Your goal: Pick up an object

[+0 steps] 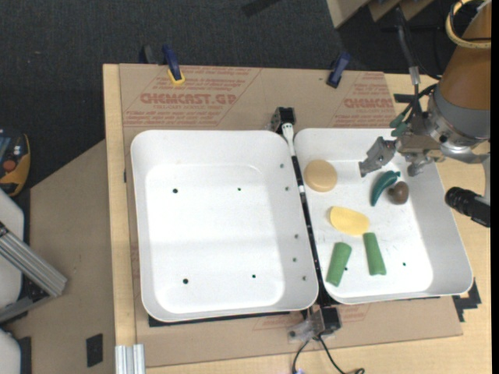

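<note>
On the surface (117, 209), two shallow white bins are set side by side, the left bin (156, 162) and the right bin (444, 255), their inner rims touching along the middle. Six objects are counted in the right bin: one round tan disc (320, 175) near the inner rim, one yellow lump (348, 220) just below it, two green sticks (338, 262) (374, 253) lying near each other toward the front edge, one curved dark-green piece (383, 185), and one small dark brown ball (398, 192) just beside that piece. The two sticks are seen to lie apart from one another and apart from the yellow lump. The arm (468, 76) is seen reaching in from the right, its orange band above the grey wrist. The hand (390, 158) is held over the rear part of the right bin, just above the curved dark-green piece and the brown ball. Whether its fingers are spread or closed cannot be told, and nothing is seen gripped by it. Two blue clamps (171, 62) (338, 68) are fixed at the far edge of the cardboard sheet (234, 92) under the bins.
</note>
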`<action>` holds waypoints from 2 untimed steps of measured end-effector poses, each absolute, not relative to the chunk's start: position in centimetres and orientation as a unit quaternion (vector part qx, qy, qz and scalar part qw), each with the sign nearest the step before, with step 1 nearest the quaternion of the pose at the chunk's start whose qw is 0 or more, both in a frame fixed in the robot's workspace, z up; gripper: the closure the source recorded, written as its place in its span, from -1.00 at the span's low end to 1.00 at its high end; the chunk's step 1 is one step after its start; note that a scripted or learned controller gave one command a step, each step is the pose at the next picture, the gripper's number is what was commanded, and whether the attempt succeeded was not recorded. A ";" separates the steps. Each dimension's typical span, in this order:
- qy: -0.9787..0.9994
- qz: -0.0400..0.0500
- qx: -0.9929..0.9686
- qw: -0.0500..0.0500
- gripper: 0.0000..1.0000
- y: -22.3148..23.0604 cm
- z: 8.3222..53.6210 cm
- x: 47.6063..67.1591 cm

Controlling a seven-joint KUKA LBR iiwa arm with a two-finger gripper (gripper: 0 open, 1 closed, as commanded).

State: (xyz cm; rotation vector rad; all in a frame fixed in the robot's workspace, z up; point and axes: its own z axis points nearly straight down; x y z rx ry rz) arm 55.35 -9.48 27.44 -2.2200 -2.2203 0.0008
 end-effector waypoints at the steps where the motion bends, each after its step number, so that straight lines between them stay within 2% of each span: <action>1: -0.706 0.004 -0.708 0.007 -1.00 -9.9 14.3 48.8; 2: -0.707 -0.001 -0.707 0.001 -1.00 -9.0 8.4 48.6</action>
